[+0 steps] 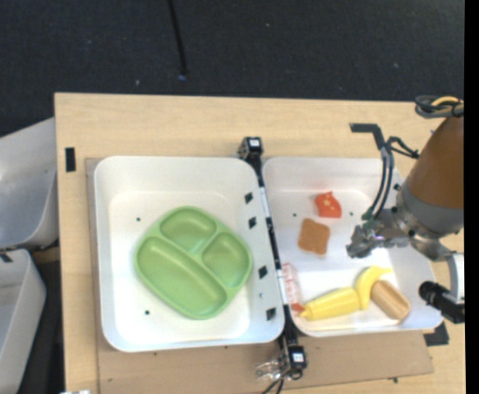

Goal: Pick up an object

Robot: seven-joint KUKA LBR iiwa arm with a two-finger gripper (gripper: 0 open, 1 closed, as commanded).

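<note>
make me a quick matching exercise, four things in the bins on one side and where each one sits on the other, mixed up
Things:
1. green divided plate
2. red piece
3. brown square piece
4. yellow banana

Places:
A. near edge of the right bin
B. left bin
C. right bin, farthest back
D. right bin, just in front of the red piece

Pairs: 1-B, 2-C, 3-D, 4-A
</note>
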